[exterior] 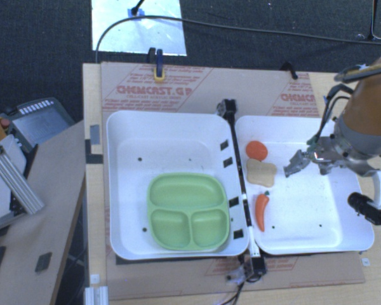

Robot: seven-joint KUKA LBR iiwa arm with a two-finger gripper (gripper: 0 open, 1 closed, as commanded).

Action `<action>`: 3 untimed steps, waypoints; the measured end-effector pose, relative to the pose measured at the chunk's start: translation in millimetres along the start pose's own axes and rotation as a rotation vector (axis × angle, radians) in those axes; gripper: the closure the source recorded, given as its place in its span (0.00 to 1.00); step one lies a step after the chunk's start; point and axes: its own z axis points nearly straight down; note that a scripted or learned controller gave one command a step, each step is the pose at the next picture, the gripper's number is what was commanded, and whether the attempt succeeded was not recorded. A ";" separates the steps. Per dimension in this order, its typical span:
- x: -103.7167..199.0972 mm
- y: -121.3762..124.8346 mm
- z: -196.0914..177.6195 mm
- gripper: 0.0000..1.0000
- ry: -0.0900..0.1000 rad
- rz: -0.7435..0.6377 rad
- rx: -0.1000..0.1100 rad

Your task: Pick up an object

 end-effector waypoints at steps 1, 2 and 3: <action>-1.8 -1.2 62.6 0.00 0.001 0.000 0.002; 0.8 -2.5 125.0 0.00 0.000 0.000 0.001; 0.4 -1.0 111.5 1.00 -0.001 0.000 -0.003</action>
